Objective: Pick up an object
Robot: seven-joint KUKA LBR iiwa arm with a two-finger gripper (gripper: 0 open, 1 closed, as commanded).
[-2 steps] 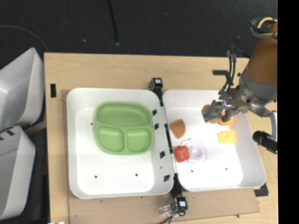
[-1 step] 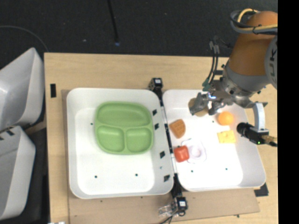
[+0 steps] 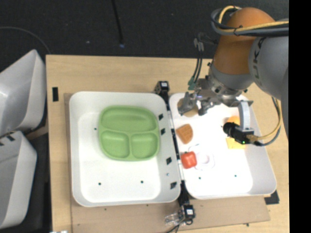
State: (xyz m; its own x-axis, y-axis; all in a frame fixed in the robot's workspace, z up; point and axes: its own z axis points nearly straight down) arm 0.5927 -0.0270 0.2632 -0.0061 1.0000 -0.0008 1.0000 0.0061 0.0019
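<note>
Two bins sit side by side on the worktop; the right bin [image 3: 257,178] holds a tan piece [image 3: 184,133], a red block [image 3: 188,159] and a yellow piece [image 3: 236,142]. The gripper [image 3: 194,103] hangs over its far left corner; whether it is apart or together I cannot tell. Closeness to the bin wall risks a knock; more open room lies toward the middle.

One fixed camera is looking down at a slant from above the bench [image 3: 121,64], taking in both white bins, the left bin [image 3: 87,178] and the right bin [image 3: 252,178], whole. It is sitting far enough back that dark floor is showing beyond the bench, with the arm [image 3: 243,42] coming in from the right.
</note>
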